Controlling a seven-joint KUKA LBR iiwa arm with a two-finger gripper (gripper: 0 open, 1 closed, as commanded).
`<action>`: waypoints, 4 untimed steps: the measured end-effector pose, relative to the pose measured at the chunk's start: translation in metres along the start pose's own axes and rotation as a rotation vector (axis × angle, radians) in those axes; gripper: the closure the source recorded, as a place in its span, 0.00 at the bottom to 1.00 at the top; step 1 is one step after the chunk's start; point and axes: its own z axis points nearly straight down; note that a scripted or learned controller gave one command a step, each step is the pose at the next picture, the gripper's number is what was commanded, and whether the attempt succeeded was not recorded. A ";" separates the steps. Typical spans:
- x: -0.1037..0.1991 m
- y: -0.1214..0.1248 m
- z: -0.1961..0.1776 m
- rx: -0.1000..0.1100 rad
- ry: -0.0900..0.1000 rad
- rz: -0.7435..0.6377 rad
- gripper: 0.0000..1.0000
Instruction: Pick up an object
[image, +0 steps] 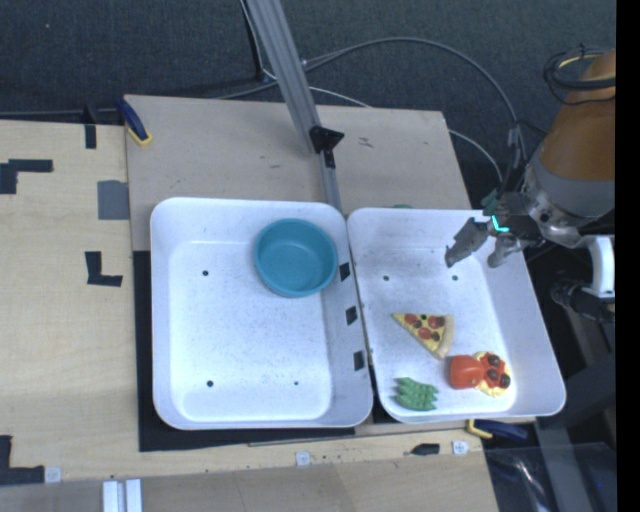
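Green leafy toy (416, 394) lies beside a red-and-yellow piece (478, 371) and pizza slice (427, 331); the claw (480, 245) hangs spread, holding nothing.

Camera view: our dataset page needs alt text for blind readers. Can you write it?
An open claw hovers over the right bin, holding nothing. That bin has a pizza slice, a red toy and a green toy; the left bin has a blue bowl.

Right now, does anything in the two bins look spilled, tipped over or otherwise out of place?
Nothing stands out. The blue bowl sits upright in the left bin. The pizza slice, the red and yellow toy and the green toy lie apart in the right bin. The tool hangs open over that bin's far end.
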 end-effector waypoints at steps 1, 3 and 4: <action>0.000 0.000 0.000 0.000 0.000 0.000 0.00; 0.009 -0.007 0.104 0.006 0.001 0.000 0.00; 0.008 -0.006 0.166 0.003 0.000 0.000 0.00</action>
